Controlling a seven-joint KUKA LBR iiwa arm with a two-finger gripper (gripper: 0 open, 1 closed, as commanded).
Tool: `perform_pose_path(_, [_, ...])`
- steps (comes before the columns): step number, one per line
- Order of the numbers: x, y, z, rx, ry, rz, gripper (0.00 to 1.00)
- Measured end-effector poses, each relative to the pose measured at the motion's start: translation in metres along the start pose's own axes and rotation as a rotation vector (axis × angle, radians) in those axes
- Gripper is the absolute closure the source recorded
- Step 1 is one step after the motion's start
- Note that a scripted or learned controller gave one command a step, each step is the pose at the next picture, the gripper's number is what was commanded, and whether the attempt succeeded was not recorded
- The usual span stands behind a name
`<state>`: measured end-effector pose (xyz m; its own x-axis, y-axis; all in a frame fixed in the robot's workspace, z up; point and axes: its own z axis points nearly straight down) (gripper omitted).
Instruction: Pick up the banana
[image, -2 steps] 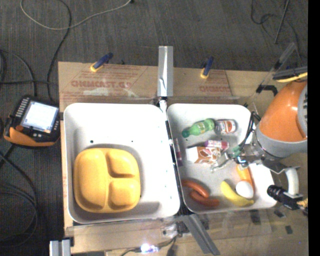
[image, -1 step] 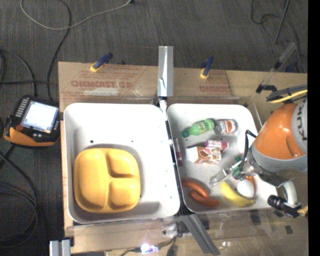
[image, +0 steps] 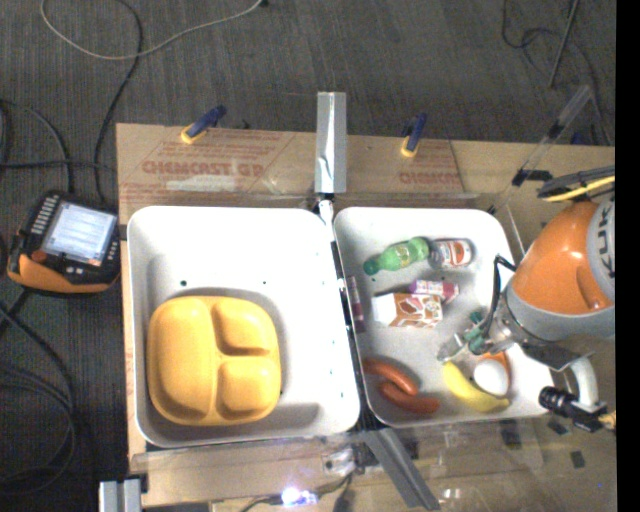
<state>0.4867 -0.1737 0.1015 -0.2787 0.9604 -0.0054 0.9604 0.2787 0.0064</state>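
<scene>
Yellow banana (image: 473, 391), lower right of frame, right bin (image: 420, 222); gripper (image: 470, 340) just above; finger state indiscernible.

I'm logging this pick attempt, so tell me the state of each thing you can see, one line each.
banana: lying in the right bin, near its front edge, not lifted.
gripper: low over the right bin, just above the banana.
green bottle: lying on its side.
can: lying on its side.
hot dog: lying flat by the front wall.
yellow tray: right side up in the left bin.
</scene>
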Motion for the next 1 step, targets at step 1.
perform_pose_path(1, [0.0348,0.0514,-0.0853,0.009,0.003,0.122,1.00])
